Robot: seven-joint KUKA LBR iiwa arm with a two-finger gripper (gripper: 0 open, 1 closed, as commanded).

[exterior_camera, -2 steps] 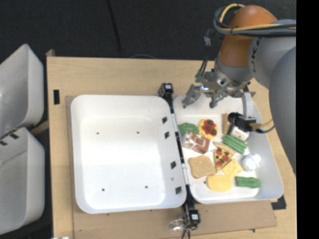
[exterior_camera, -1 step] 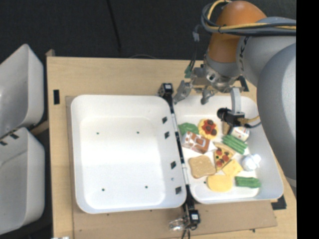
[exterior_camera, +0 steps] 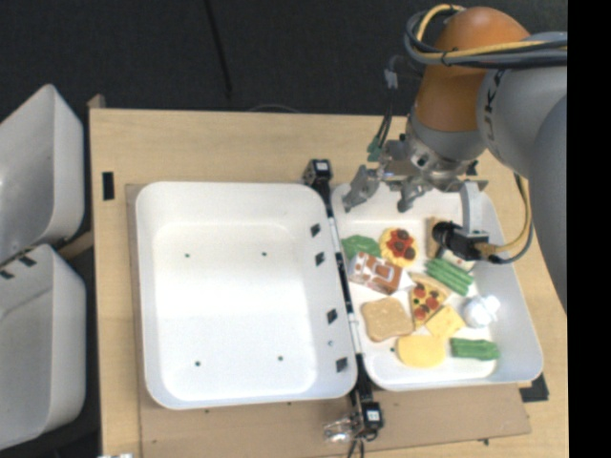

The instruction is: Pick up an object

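Observation:
My gripper point(exterior_camera: 385, 193) hangs over the far end of the right bin point(exterior_camera: 520, 337), its two grey fingers point(exterior_camera: 358, 187) spread apart and open with nothing between them. Toy foods lie below and nearer the camera. Among them are a round pizza point(exterior_camera: 398, 244), a green leaf piece point(exterior_camera: 360, 246), a red-topped waffle point(exterior_camera: 375, 273) and a ridged green piece point(exterior_camera: 449, 275). Closer still are a pizza slice point(exterior_camera: 427, 299), a slice of toast point(exterior_camera: 386, 319), a yellow wedge point(exterior_camera: 444, 322), a yellow disc point(exterior_camera: 421, 351), a green pickle point(exterior_camera: 474, 348) and a white lump point(exterior_camera: 480, 308).
The left bin point(exterior_camera: 153, 294) lies beside the right one, with a raised divider point(exterior_camera: 334, 275) between them. Both rest on a wooden bench point(exterior_camera: 229, 141). White rounded casings point(exterior_camera: 33, 170) stand at the far left.

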